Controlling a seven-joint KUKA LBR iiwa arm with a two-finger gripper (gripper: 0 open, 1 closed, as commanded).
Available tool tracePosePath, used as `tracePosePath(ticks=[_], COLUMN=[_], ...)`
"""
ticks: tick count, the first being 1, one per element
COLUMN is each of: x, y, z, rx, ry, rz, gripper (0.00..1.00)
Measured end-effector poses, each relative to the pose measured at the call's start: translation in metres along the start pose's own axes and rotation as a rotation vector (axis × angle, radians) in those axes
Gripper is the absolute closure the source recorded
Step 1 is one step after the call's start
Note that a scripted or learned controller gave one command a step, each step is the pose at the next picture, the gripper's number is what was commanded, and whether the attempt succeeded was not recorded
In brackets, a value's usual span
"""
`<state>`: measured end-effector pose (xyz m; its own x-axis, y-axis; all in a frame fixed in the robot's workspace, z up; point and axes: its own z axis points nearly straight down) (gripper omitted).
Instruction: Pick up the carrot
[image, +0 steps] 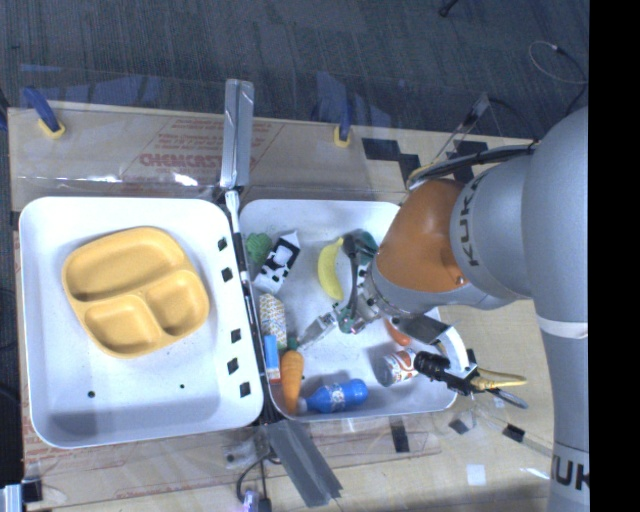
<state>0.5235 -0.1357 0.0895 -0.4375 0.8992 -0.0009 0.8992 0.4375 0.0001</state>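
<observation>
Carrot (291, 377) lies at the right bin's (300, 212) lower-left edge, touching a blue bottle (336, 396). Gripper (345, 320) hovers mid-bin, apart from it; open or closed, cannot tell. Likely a light, stiff, smooth toy: grasp across the mid-body.

Orange carrot (291, 375) with a green top; yellow tray (135, 289) in a white bin (50, 400); yellow banana (330, 270); blue bottle (337, 396); grey arm (530, 240), orange band (425, 240).
</observation>
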Motion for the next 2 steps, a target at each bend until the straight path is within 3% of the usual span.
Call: tracePosePath(ticks=[1, 2], x=[0.036, 0.051], y=[-0.009, -0.027], z=[-0.002, 0.001], rx=[-0.002, 0.002], ry=[-0.013, 0.003], rz=[0.070, 0.028], gripper=[0.00, 0.00])
